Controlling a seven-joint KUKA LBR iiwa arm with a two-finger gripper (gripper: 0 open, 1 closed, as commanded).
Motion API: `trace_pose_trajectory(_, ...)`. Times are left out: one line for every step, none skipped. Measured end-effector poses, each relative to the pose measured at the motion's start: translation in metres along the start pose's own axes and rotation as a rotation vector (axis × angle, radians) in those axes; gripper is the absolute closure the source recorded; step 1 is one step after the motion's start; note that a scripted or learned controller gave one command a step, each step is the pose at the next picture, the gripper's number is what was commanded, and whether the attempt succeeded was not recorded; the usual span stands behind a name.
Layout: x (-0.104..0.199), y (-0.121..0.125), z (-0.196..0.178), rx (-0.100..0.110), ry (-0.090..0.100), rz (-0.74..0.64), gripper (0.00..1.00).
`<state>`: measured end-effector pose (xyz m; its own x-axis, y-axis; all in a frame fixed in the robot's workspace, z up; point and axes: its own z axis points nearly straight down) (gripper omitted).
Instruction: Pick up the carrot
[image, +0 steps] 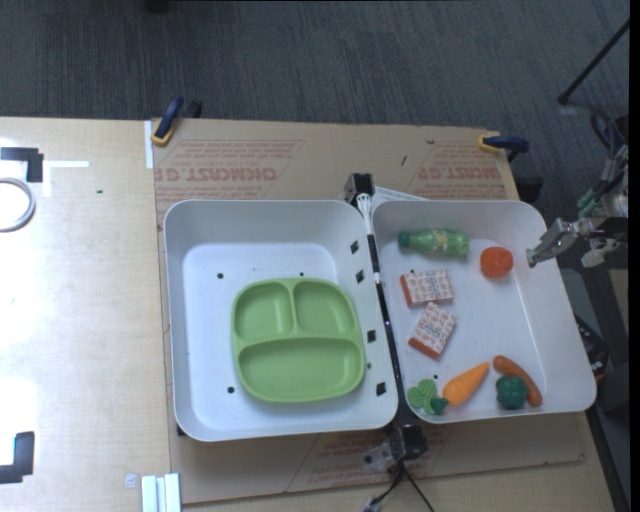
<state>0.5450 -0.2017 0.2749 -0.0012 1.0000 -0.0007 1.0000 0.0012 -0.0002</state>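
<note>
The hand (545, 248) sits at the right rim of the right bin (560, 300), near its far corner, with the rest of the arm off to the right. Whether it is open or closed cannot be told at this size, and nothing shows in its grip.

From there the carrot (466, 384) lies toward the near edge of the same bin and somewhat to the left, well apart from the hand. Its long axis runs on a slant: the orange tip points up and to the right, and the green leafy top (428, 397) lies down and to the left, close to the bin's near left corner. A second orange-and-green vegetable (516, 384) lies just to its right, so the approach looks tight on that side.

Between hand and carrot are an orange ball (496, 262), a green bottle (434, 242) and two small printed red boxes (432, 310), whose print is too small to read.

The left bin (200, 330) holds a green divided plate (297, 340).

On the cardboard (230, 165) under the bins, red lettering appears upside down and blurred; it cannot be read with confidence.
</note>
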Motion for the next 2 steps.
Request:
trace_pose_trajectory(0.040,-0.068,0.171,0.001,0.001,0.022,0.00)
trace_pose_trajectory(0.079,-0.067,0.183,0.000,0.001,0.016,0.00)
